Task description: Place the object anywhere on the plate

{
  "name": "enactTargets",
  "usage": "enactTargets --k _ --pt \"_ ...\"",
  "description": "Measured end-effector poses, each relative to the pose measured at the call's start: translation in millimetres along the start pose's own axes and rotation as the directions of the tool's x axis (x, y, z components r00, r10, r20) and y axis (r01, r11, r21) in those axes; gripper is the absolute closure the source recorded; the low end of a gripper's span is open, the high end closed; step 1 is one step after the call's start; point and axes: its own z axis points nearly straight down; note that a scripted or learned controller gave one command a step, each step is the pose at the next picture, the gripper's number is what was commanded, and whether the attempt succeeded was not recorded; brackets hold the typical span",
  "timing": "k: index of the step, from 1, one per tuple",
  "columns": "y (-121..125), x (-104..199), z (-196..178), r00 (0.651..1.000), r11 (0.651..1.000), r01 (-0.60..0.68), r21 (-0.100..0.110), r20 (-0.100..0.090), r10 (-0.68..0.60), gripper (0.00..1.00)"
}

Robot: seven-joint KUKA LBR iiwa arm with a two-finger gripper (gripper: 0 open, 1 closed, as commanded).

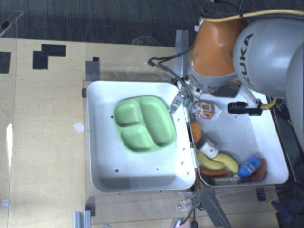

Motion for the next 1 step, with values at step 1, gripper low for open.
enactTargets --k 1 --pt "43.9 62.1 80.1 0.979 0.979 0.204 -0.005 -0.003 -0.204 1.00"
